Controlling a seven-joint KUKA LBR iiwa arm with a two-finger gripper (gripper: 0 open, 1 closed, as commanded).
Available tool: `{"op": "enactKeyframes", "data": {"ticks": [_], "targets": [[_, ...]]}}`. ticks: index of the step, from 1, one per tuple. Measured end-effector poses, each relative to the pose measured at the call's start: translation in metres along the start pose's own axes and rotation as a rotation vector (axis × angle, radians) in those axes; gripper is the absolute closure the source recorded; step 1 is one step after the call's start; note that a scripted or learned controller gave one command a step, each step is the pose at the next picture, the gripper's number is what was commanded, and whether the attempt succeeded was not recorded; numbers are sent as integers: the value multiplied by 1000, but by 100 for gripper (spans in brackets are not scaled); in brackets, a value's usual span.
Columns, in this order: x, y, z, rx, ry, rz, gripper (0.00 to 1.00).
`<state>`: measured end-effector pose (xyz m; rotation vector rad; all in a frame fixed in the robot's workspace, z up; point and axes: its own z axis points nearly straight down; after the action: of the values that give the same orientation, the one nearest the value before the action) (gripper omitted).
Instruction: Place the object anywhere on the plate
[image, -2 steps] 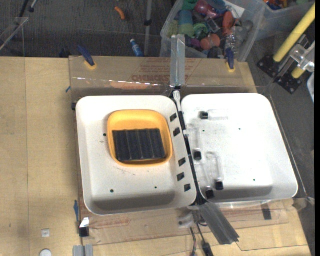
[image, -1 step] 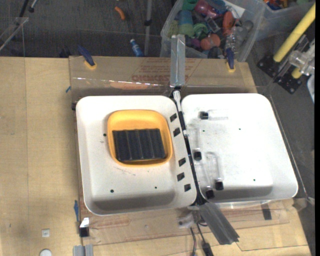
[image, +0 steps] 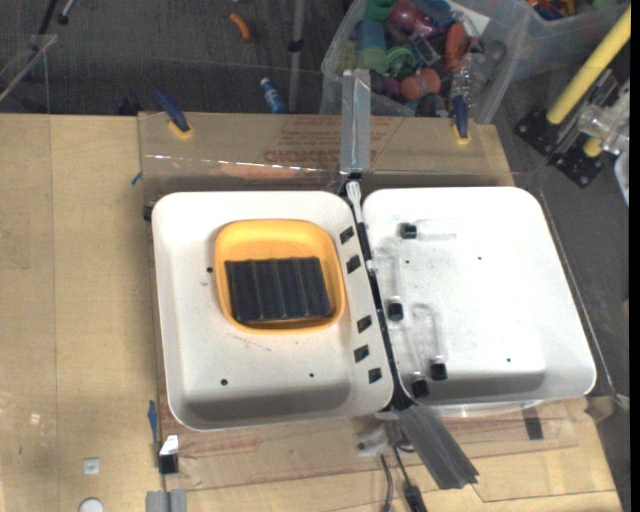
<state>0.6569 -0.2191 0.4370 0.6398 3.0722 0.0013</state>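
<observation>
A dark, ribbed rectangular object (image: 278, 288) lies flat on the yellow-orange plate (image: 275, 232). It covers most of the plate's floor, with its long side running left to right. The plate rests in the upper middle of the left white bin (image: 200, 370).
The right white bin (image: 480, 300) adjoins the left one along a divider with black clips (image: 365, 290). A clear sheet and a metal post (image: 354, 120) stand behind the bins. A box of colourful toys (image: 420, 45) sits at the back and a yellow bar (image: 592, 62) at the top right.
</observation>
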Motion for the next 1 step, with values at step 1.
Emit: {"op": "enactKeyframes", "data": {"ticks": [1], "targets": [[-3,1,0,0,-3,-119,100]]}}
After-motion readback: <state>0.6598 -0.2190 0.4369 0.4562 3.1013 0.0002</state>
